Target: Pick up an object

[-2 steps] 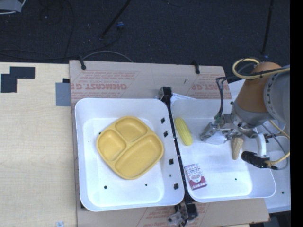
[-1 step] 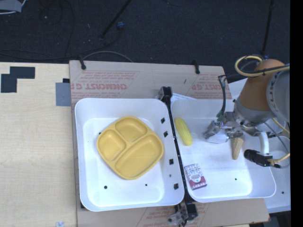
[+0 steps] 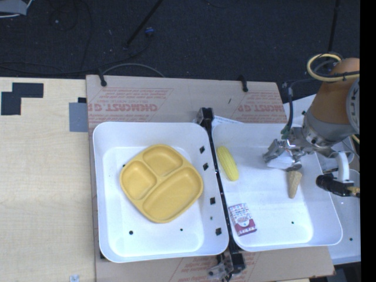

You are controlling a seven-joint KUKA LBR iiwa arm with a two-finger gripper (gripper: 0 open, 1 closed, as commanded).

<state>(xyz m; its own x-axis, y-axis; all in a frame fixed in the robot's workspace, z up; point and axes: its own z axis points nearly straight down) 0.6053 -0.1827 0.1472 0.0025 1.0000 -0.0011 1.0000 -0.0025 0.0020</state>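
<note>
2 white bins are sitting side by side: the left bin (image 3: 111, 239) is holding a yellow divided plate (image 3: 161, 183) (3 compartments). the right bin (image 3: 320, 231) is holding an ear of corn (image 3: 228, 163), an ice cream cone (image 3: 294, 183) and a small red packet (image 3: 242, 219). the gripper (image 3: 284, 152) is hovering just beside the cone, its fingers spread apart, gripping nothing.

The cardboard sheet (image 3: 176, 101) under the bins bore red print at twelve o'clock, seen upside down and mirrored, apparently "CHEMCRZT G.P", twice over. The small red-and-white packet (image 3: 241, 218) at five o'clock carried print too small to read.
</note>
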